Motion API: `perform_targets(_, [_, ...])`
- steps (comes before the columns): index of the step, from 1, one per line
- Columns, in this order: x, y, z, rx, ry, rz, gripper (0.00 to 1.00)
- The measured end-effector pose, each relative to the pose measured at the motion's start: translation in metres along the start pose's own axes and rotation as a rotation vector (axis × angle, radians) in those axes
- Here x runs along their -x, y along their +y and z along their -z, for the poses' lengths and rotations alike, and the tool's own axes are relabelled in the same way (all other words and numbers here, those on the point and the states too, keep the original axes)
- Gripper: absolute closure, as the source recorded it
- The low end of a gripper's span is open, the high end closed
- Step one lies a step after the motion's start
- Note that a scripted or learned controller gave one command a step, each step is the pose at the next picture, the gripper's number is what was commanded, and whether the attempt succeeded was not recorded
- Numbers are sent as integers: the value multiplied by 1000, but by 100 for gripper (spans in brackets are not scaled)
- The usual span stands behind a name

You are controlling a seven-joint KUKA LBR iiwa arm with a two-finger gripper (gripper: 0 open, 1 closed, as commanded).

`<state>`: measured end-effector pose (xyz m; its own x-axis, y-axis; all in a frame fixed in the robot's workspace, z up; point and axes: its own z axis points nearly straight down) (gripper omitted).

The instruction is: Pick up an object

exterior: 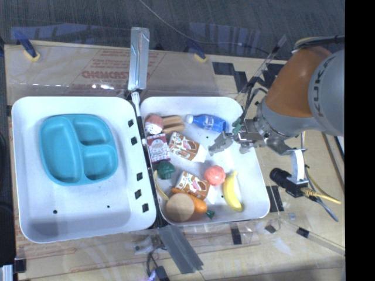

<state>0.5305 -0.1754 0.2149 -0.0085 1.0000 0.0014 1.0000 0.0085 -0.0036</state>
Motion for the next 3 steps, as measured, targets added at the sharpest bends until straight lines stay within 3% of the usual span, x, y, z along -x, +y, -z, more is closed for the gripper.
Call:
perform_targets(1, [-32,-31,-102,26,-5,139,0])
perform_targets(2, [-38,-35,-108,30,2,-137,0])
perform_targets(3, [-41,-29,-93,45,5,-129,100])
